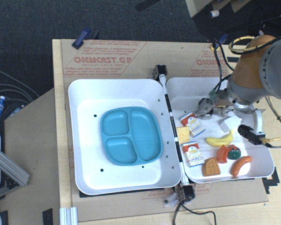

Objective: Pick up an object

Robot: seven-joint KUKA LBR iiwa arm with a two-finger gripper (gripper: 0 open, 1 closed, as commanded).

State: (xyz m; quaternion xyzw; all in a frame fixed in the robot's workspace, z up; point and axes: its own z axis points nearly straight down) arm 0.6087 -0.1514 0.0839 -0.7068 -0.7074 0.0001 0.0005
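Two white bins side by side on the bench: left bin (79, 125) holding a blue divided plate (130, 135); right bin (267, 165) crowded with toy food — banana (220, 139), tomato (233, 153), sausage (240, 166), cracker (210, 167), yellow cheese square (183, 134), two small cartons (193, 125) (192, 153). Gripper (207, 108) low over the right bin's upper part, just above the upper carton and well apart from the banana; opening impossible to tell — nothing seen between its fingers.
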